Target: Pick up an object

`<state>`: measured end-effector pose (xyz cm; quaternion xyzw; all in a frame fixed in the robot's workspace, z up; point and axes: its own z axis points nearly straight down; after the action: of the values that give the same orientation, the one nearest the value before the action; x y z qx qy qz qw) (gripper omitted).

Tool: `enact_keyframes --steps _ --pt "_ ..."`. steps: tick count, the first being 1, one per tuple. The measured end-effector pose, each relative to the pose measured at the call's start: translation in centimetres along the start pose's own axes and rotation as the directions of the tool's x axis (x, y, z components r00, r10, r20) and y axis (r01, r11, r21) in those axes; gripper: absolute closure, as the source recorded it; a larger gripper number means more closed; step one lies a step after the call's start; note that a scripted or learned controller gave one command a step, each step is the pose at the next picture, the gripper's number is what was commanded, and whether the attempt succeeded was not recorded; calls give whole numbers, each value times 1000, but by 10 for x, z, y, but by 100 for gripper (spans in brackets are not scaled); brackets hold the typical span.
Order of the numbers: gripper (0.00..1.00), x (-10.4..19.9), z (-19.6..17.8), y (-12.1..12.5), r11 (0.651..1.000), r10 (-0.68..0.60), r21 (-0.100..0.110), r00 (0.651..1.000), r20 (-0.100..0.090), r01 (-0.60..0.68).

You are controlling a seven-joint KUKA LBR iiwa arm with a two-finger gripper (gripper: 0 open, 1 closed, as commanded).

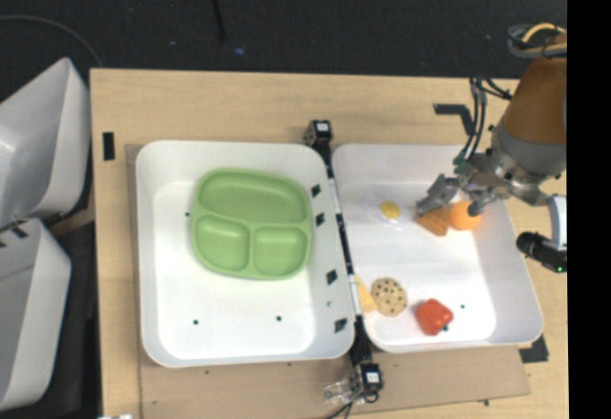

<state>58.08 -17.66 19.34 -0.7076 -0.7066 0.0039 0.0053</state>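
Fingers (441, 191) of your two-finger gripper (456, 198) stand spread wide in the right white bin (496, 312), tips down just above an orange wedge-shaped piece (434, 222) and a round orange ball-like object (465, 217), which sit touching each other near the bin's far right side. You cannot see either piece clamped between the fingers. Your grey arm (535, 121) reaches in from the right. A small yellow round object (389, 211) lies just left of the wedge. Near the front edge you find a tan speckled cookie (389, 296) and, to its right, a red rounded object (433, 316). In the left white bin (162, 312) rests a light green divided plastic plate (252, 222) with three compartments.
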Motion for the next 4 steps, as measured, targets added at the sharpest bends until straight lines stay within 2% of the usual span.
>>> enact_keyframes --steps 1,2,3,4 --pt "0 0 -9 3 1000 -3 -14 1000 3 3" --pt "0 -3 35 8 1000 -1 -11 1000 3 1" --pt "0 -6 84 10 1000 2 -16 1000 6 -2" --pt "100 -8 69 12 1000 5 -25 1000 9 -4"
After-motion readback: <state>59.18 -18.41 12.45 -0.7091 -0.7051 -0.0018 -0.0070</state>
